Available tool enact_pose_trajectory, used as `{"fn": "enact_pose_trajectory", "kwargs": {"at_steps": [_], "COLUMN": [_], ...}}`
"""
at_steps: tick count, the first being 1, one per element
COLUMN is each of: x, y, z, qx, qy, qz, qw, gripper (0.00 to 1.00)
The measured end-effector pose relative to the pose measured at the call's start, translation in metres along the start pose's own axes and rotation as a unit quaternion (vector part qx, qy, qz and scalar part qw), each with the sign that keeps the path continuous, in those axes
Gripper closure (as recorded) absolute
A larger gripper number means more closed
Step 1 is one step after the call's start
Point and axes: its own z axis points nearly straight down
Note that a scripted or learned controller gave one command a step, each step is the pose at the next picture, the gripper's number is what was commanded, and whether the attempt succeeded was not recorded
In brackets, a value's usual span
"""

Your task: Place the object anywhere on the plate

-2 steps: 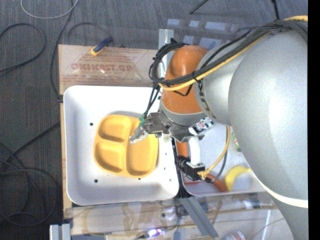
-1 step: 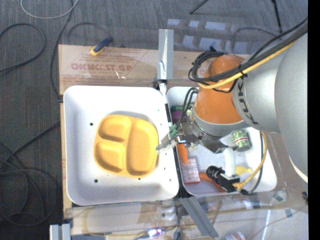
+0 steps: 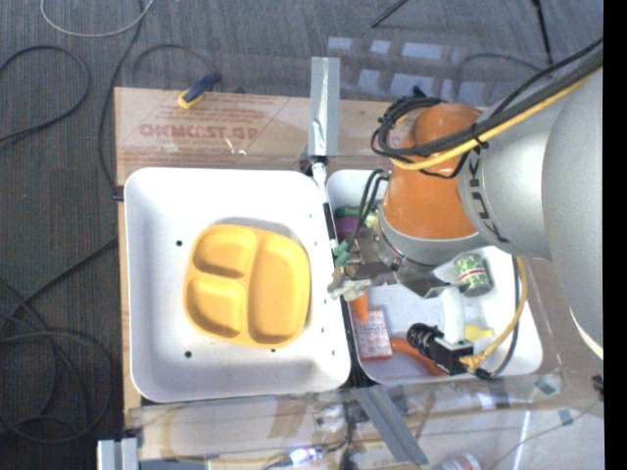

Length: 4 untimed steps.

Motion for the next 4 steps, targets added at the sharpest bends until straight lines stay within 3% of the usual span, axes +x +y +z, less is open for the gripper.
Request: {"fn": "enact_pose_trajectory", "kwargs": {"at_steps": [1, 2, 3, 4], "x": [0.056, 0.022, 0.021, 0.087], "y": [0.036, 0.096, 0.096, 0.111], "z": [-0.004, -0.052, -0.061, -0.030], "qx": [-0.004, -0.005, -0.003, -0.005], "qy": [-0.001, -0.002, -0.004, -0.002], "qz": [-0.060, -0.071, -0.071, -0.066], "qw": [0.9982, 0.9975, 0.9974, 0.9978], "gripper": [1.00, 1.00, 1.00, 1.00]}}
